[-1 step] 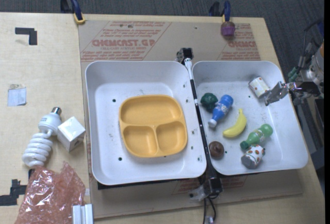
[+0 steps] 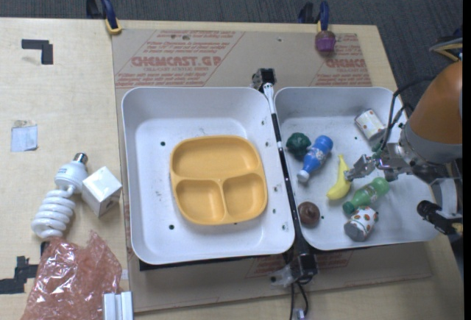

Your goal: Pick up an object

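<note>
The right bin [image 2: 331,107] holds several small objects: a dark green lump [image 2: 298,142], a blue and white bottle [image 2: 315,157], a yellow banana [image 2: 338,180], a green bottle [image 2: 366,196], a brown ball [image 2: 308,213], a spotted white and grey toy [image 2: 360,224] and a white cup [image 2: 368,121]. My gripper [image 2: 368,166] reaches in from the right. It hangs just right of the banana and above the green bottle. Its fingers stand open with nothing between them.
The left bin [image 2: 147,120] holds a yellow divided plate [image 2: 218,179]. On the bench to the left lie a spiral light bulb [image 2: 59,204], a white cube [image 2: 101,190] and a pink plastic bag [image 2: 70,283]. A purple object [image 2: 325,40] sits behind the right bin.
</note>
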